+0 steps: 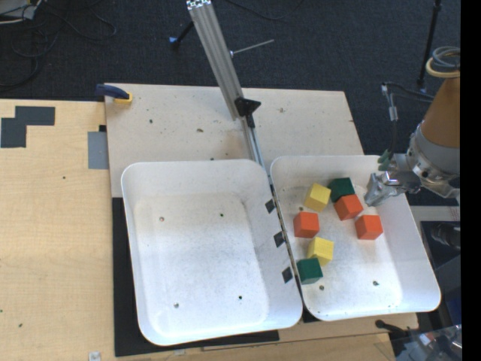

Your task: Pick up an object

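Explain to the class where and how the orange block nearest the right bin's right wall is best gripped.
Probably from straight above, the end effector closing on two opposite flat side faces of the orange block. It is a cube lying flat, with bare floor on most sides; the second orange block sits close at its upper left, so choose the faces away from that one.

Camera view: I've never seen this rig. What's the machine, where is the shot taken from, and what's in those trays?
One camera looks down at a slant on a bench bearing two shallow white bins. The grey and orange arm reaches in from the right; its hand hangs over the right bin, beside an orange block, with nothing seen between its fingers. That bin holds six blocks: two orange near the hand, another orange, two yellow, and two green. The left bin lies beside it.
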Tool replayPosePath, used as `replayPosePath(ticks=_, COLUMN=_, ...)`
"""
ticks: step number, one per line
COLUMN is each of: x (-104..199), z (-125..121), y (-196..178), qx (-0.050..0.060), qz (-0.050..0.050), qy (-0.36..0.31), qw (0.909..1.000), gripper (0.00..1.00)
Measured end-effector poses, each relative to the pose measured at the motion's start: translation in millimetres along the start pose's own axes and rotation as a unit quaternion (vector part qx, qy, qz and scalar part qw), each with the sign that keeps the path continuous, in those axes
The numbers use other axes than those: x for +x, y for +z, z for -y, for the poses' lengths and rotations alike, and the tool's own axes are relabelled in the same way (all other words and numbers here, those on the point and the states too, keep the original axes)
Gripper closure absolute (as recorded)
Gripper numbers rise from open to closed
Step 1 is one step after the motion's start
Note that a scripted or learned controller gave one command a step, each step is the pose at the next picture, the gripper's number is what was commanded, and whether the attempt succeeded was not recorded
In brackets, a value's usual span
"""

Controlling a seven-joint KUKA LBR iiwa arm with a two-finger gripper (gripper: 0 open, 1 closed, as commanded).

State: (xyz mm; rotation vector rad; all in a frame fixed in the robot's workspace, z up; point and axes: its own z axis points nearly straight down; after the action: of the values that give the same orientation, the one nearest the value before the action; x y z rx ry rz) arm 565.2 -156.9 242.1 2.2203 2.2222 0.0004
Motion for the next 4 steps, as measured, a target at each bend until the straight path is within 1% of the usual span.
replayPosePath(ticks=1, x=53, z=-6, y=10, qx=0.002, qz=-0.001, qy=-0.002, qw=1.0, gripper=1.0)
replayPosePath(ticks=2, x=101, z=-28, y=6, qx=0.001, qz=-0.001, qy=-0.002, qw=1.0, gripper=1.0)
replayPosePath(ticks=3, x=149, z=-31, y=3, qx=0.001, qz=-0.001, qy=-0.002, qw=1.0, gripper=1.0)
replayPosePath(ticks=4, x=199, z=-43, y=17, qx=0.002, qz=-0.001, qy=-0.001, qw=1.0, gripper=1.0)
